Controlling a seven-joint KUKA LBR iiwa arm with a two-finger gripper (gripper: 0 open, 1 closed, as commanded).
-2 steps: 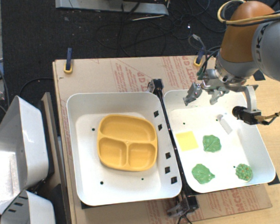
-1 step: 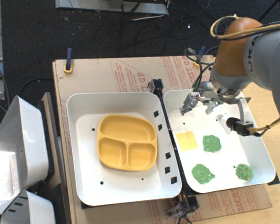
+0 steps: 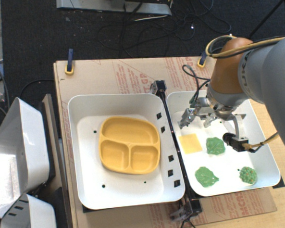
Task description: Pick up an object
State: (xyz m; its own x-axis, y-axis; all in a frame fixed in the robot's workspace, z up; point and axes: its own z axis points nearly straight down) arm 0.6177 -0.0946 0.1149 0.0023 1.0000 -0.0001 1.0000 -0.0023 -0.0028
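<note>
Cardboard-topped bench, 2 white bins. Left bin [image 3: 82,153]: yellow tray [image 3: 130,144] at centre. Right bin [image 3: 267,163]: yellow square [image 3: 190,143] by left wall, 3 green lumps along front. Gripper [image 3: 196,113] hovers near back-left corner, above square, prob. lining up grab; jaws: can't tell.

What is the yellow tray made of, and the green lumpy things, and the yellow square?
The yellow tray looks like smooth moulded plastic: one even colour, rounded edges, three pressed-in sections, a soft sheen. The three green lumps look like rubbery or plastic toy food, matte and bumpy like broccoli or lettuce; the exact material is hard to tell. The yellow square looks thin, flat and matte, probably a plastic toy cheese slice.
</note>
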